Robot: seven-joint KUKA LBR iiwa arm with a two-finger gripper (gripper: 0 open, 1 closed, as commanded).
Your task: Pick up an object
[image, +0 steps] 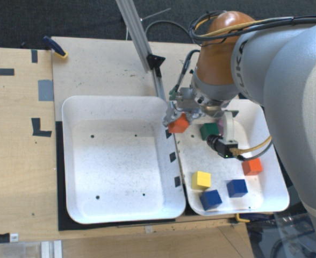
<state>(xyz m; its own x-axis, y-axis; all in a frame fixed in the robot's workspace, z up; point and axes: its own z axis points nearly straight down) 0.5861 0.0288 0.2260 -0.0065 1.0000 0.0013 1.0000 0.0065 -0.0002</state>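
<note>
The gripper (177, 117) pinches a small orange block (178, 124) over the wall between the two smooth white bins (115, 104). Shiny yellow (202, 179) and blue cubes (210, 199) sit near.

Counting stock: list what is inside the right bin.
In the right bin lie a yellow block, two blue blocks, an orange block and a green block. The arm covers the bin's far part.

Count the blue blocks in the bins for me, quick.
2, both in the right bin near its front edge: one blue block below the yellow block, the other blue block to its right. The arm may hide more.
</note>
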